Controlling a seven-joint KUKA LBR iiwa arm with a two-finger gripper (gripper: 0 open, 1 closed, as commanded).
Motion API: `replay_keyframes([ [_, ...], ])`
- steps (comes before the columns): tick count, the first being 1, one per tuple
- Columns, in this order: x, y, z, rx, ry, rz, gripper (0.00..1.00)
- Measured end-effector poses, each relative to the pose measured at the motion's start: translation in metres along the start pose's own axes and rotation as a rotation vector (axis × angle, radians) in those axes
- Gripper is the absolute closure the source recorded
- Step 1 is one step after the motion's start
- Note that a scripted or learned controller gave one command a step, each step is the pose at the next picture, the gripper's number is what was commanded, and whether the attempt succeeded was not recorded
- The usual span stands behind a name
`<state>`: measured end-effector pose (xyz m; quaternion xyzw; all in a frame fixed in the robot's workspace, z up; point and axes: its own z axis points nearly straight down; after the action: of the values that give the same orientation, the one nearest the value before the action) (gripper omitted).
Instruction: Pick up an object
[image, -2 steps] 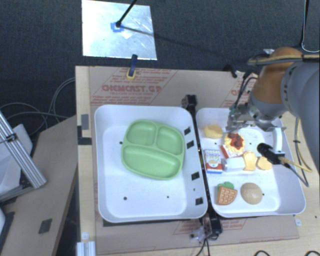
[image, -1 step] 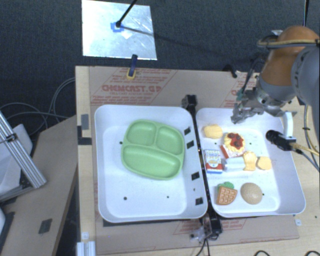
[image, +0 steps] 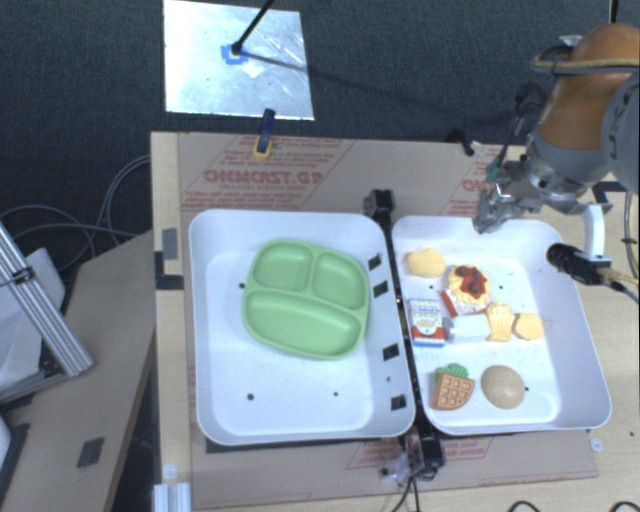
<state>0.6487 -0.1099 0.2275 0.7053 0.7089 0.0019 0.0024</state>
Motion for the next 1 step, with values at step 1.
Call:
replay_keyframes([
  [1,0.0349,-0.0251,0.0043,0.006,0.001,-0.001,1.0],
])
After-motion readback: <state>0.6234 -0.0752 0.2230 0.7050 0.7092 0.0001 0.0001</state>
